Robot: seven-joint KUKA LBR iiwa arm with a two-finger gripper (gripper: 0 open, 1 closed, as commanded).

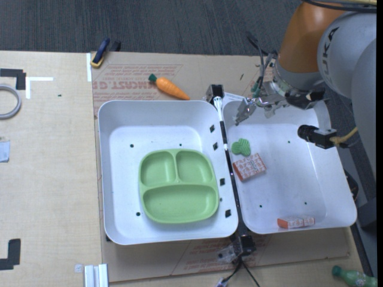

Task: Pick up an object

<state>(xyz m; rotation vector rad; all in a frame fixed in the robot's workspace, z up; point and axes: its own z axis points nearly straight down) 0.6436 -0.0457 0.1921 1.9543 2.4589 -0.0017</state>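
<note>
1. Your gripper (244,111) hangs over the far left corner of the right bin (335,178), just inside its rim. Whether it is open or closed you cannot tell from this angle, and nothing shows clamped in it.
2. The nearest candidates lie below it on the right bin's floor: a small green object (241,147), and touching its near side a red-and-white patterned packet (249,167).
3. A small orange-and-white box (295,222) rests near that bin's front edge, well apart from the other two.
4. In the left bin (114,160) you have a green divided plate (178,185) with three compartments, lying flat in the middle.
5. Outside the bins, a toy carrot (169,86) lies on the cardboard just behind the left bin.
6. A blue-and-yellow object (100,52) sits at the cardboard's far left corner.
7. A green item (353,275) shows at the bottom right, off the bench.
</note>
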